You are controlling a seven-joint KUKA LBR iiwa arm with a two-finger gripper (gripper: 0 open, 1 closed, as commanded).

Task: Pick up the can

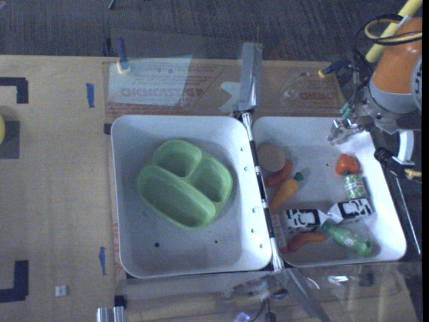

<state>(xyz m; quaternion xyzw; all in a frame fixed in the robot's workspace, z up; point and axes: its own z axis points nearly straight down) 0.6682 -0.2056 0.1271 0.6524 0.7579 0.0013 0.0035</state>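
Two white bins side by side, arm (395, 72) over the far right corner.

Seen from above at a slant: left bin (127, 247) holding a green divided plate (186, 183), tilted a little. Right bin (392, 247) crowded: round tan disc (271, 157) near the dividing wall, red sausage (279, 174) and carrot (284, 192) just below it, two black-and-white cartons (303, 218) along the near side, green bottle (346, 239) lying flat at the near right, red pepper (305, 240) beside it. Can (355, 187) lying toward the right wall of the right bin, touching an orange-red tomato (347, 164) just above it. Gripper (340, 131) hanging above the bin's far right corner, apart from the can, nothing seen in its grasp; whether spread or closed cannot be told at this size.
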